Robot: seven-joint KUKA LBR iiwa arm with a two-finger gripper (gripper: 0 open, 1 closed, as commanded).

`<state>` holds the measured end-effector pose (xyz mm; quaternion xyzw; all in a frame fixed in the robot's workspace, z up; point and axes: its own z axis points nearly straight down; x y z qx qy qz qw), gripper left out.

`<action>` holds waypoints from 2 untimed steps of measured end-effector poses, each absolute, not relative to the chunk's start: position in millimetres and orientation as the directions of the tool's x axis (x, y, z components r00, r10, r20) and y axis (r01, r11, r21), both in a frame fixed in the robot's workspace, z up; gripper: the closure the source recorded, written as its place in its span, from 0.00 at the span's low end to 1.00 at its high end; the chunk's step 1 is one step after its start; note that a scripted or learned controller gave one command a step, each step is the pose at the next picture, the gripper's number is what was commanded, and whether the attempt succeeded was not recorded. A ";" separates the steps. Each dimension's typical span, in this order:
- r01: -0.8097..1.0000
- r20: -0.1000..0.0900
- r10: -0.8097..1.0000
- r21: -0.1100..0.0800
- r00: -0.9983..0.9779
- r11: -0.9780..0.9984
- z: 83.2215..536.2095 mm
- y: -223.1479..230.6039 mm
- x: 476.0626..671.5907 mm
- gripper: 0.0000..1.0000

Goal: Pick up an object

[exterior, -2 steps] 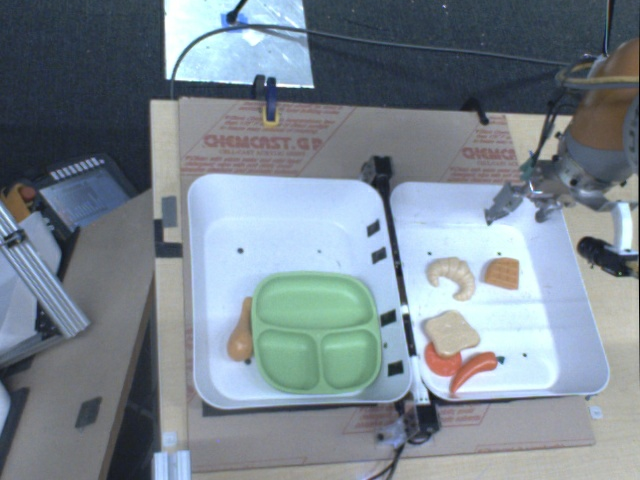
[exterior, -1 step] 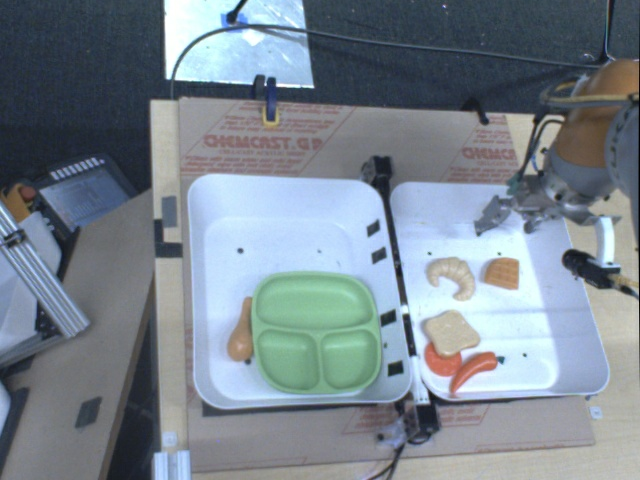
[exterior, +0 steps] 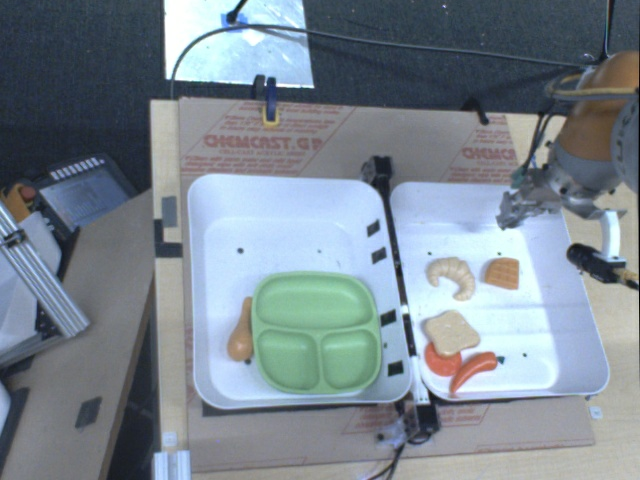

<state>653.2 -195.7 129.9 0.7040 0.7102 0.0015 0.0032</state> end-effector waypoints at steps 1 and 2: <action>1.000 -0.003 1.000 0.009 -0.005 0.005 195.1 -199.5 657.6 1.00; 1.000 -0.002 1.000 0.008 -0.006 0.006 246.1 -199.8 659.2 1.00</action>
